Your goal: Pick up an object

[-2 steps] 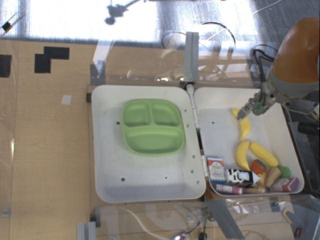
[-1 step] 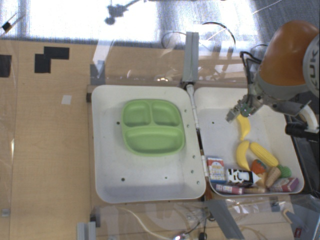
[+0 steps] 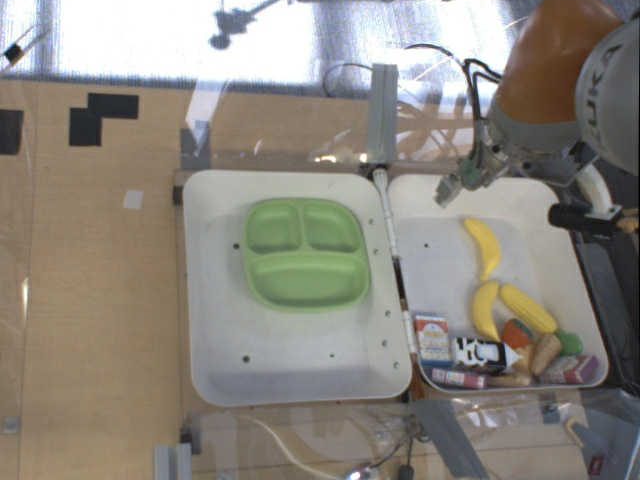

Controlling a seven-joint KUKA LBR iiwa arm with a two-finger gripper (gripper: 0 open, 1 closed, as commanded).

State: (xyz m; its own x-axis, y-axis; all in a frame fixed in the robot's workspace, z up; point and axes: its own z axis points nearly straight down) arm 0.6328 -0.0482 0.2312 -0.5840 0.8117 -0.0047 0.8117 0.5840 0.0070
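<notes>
I see a pale wooden bench (image 3: pixel 90 298) carrying two shallow white bins side by side; the left bin (image 3: pixel 215 363) holds a green divided plate (image 3: pixel 304 253) at its middle, with bare floor all around it out to the rims; the right bin (image 3: pixel 432 236) is open across its upper half, its clutter packed along the lower edge; the arm (image 3: pixel 560 63) leans in from the right, its gripper (image 3: pixel 457 187) hovering at that bin's upper rim, grasping nothing I can see; whether it is spread or closed I cannot tell; a banana (image 3: pixel 486 247) lies mid-bin, apart from the gripper; below it a second banana (image 3: pixel 485 311), a corn cob (image 3: pixel 527 308) and a small carton (image 3: pixel 432 337) near the divider.
</notes>
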